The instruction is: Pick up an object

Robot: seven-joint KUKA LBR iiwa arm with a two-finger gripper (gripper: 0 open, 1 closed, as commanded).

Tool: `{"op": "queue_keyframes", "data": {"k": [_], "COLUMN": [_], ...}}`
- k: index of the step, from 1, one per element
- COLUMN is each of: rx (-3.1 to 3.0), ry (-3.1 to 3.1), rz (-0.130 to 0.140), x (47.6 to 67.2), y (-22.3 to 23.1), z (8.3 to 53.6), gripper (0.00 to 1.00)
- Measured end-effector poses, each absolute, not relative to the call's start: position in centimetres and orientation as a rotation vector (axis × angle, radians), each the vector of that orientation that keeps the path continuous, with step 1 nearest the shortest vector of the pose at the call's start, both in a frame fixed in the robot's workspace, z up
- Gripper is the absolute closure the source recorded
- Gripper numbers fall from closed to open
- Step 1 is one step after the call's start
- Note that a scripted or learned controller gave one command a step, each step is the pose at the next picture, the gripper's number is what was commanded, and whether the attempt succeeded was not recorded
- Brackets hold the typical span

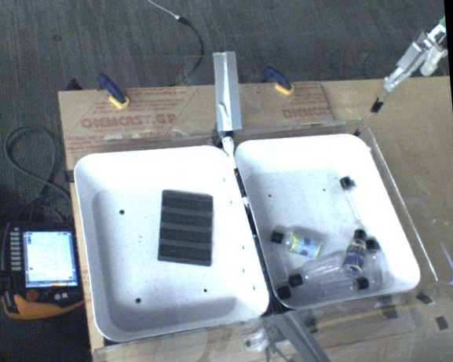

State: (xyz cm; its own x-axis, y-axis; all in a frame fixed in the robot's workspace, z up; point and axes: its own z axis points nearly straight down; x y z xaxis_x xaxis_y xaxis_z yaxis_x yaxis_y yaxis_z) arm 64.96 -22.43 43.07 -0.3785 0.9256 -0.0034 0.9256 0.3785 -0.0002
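A black ribbed rectangular pad (186, 227) lies flat in the middle of the left bin (96, 227). In the right bin (303, 158), several small clear bottles with black caps are gathered near the front right corner. One has a yellow label (299, 244), one has a blue label (356, 257), and a clear one (323, 279) lies on its side. A thin clear vial (350, 195) with a black cap lies further back. The gripper (426, 50) is a pale shape at the top right edge, well above and behind the right bin, far from all objects.
A teach pendant (41, 267) with a lit screen lies left of the bench, with cables around it. Two blue-and-yellow clamps (112, 90) hold the board's rear edge. A metal divider bar (226, 97) stands behind the bins' junction.
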Motion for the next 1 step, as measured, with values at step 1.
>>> {"op": "queue_keyframes", "data": {"k": [1], "rx": [1.708], "ry": [2.635], "rz": [-0.005], "x": [65.55], "y": [-22.09], "z": [32.00], "gripper": [0.00]}}
